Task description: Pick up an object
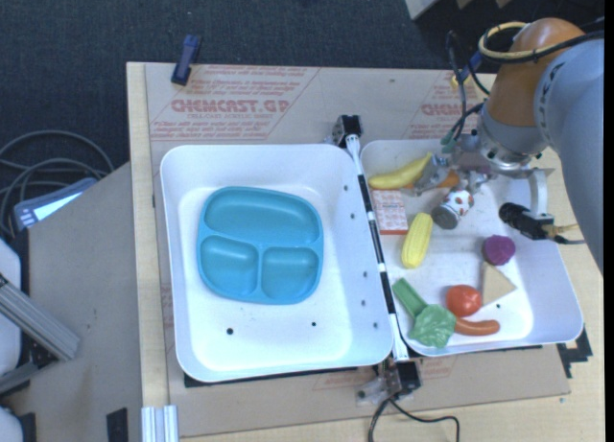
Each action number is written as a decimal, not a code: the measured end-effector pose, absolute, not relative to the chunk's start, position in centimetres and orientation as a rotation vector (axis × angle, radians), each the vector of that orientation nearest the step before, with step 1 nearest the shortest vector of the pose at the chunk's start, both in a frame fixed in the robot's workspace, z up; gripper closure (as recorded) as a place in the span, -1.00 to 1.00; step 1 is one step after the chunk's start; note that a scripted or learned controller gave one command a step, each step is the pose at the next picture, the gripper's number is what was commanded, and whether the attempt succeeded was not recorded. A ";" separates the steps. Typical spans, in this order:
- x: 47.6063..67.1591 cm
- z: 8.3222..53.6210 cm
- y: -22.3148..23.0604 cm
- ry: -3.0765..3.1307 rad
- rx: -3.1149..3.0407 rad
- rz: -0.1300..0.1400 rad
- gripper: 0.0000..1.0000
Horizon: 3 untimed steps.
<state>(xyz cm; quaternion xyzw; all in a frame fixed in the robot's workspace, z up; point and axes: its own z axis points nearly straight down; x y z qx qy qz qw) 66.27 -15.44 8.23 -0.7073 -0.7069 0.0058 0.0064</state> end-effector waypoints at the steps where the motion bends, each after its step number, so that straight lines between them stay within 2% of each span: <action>1: 61.9 8.5 -14.2 -2.220 -2.221 0.001 -1.00; 2: 62.0 9.5 -14.2 -2.222 -2.223 -0.002 1.00; 3: 61.9 9.5 -14.2 -2.221 -2.223 -0.001 -1.00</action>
